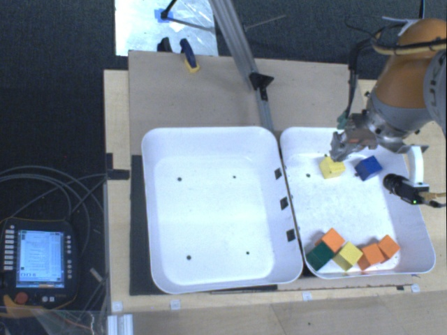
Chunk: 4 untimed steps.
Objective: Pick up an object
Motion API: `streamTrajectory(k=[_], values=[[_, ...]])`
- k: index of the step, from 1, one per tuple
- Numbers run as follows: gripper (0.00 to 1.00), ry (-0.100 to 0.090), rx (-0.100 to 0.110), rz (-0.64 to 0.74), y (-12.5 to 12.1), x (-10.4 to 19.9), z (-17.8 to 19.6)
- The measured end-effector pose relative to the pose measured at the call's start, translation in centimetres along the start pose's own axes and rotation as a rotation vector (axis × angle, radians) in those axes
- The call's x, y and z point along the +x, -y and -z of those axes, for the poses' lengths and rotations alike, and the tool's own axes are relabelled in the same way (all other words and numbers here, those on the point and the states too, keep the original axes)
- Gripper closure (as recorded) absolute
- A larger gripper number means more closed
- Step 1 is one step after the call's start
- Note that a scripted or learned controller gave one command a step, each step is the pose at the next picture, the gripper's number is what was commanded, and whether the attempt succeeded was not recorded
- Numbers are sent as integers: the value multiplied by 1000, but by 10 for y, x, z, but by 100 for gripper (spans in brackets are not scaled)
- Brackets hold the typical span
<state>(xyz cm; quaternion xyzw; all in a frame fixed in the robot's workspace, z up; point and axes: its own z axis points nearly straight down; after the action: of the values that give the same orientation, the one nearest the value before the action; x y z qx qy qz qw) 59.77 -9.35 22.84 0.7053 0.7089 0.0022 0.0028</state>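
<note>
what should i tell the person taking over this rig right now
Tool: low in the right bin, at its far end, right above a yellow block. Whether it is open or shut cannot be told, and no grasp is visible.
Blocks: a blue block lies beside the yellow one. Five more sit clustered at the near end of that bin: two orange, one yellow, one green, one orange at the right.
Left bin: no blocks in it.
Done: the approach to the yellow block.
Left: grasp a block and lift it.
</note>
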Motion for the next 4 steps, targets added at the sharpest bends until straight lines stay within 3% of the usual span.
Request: streamTrajectory(k=[2,3,4], values=[[100,0,2,0,-5,8,74],[100,-2,6,4,-4,56,56],[100,-2,8,4,13,100,47]])
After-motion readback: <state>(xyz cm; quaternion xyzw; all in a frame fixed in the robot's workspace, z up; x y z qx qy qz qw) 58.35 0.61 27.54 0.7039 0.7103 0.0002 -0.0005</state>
